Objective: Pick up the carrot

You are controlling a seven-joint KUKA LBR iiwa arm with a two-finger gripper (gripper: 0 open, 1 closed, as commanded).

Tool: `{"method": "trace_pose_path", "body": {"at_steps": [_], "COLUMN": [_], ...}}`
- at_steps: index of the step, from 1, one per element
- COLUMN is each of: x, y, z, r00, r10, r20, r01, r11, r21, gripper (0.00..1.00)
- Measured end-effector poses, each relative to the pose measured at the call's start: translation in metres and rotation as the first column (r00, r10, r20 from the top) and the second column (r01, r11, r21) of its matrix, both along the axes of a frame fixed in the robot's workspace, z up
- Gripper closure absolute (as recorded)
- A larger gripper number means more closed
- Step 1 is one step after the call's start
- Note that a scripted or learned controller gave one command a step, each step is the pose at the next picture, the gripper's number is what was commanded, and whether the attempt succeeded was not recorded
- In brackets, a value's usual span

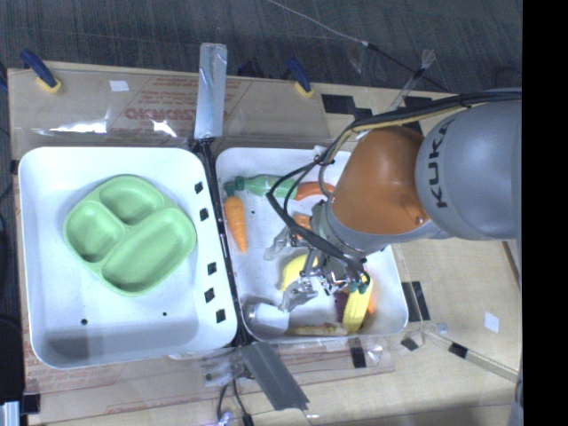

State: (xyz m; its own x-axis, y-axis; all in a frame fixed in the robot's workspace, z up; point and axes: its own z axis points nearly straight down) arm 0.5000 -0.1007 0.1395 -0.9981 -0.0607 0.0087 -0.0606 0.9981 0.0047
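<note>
- The carrot point(235, 223) lies in the right bin point(266, 162), hard against its left wall, long axis running up and down the view, narrow end toward the bottom.
- The pincer point(312, 284) hangs low over the middle of that same bin, to the right of the carrot and a little nearer the bottom edge; the two are near but apart, nothing touching.
- Pincer state: cables and metal parts crowd the tips, so I cannot tell how wide it stands, and nothing shows clearly between them.
- The arm point(426, 185), grey with its orange band, comes in from the right and covers much of the bin's right half.
- Count for the surface: two white bins, side by side.
- Left bin point(53, 327): one green divided plate point(130, 232), three compartments.
- Right bin: one carrot in full sight; one green item point(253, 185) just above it; a second orange piece point(312, 190) partly under the arm, too hidden to name.
- Also there: two yellow pieces, one point(292, 272) beside the pincer, one point(357, 306) lower right, and a grey-white object point(266, 316) at the bottom edge.
</note>
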Motion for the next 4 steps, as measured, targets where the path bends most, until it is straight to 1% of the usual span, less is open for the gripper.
{"method": "trace_pose_path", "body": {"at_steps": [1,2,3,4], "x": [0.073,0.075,0.003,-0.023], "y": [-0.021,-0.019,0.046,0.103], "z": [-0.048,-0.037,0.055,0.076], "r00": [0.947,0.951,0.865,0.733], "r10": [-0.32,-0.31,-0.502,-0.68], "r20": [0.009,0.012,0.011,0.006], "r01": [0.32,0.31,0.502,0.68], "r11": [0.947,0.951,0.865,0.733], "r21": [-0.004,-0.004,-0.001,-0.005], "gripper": [0.0,1.0,1.0,1.0]}}
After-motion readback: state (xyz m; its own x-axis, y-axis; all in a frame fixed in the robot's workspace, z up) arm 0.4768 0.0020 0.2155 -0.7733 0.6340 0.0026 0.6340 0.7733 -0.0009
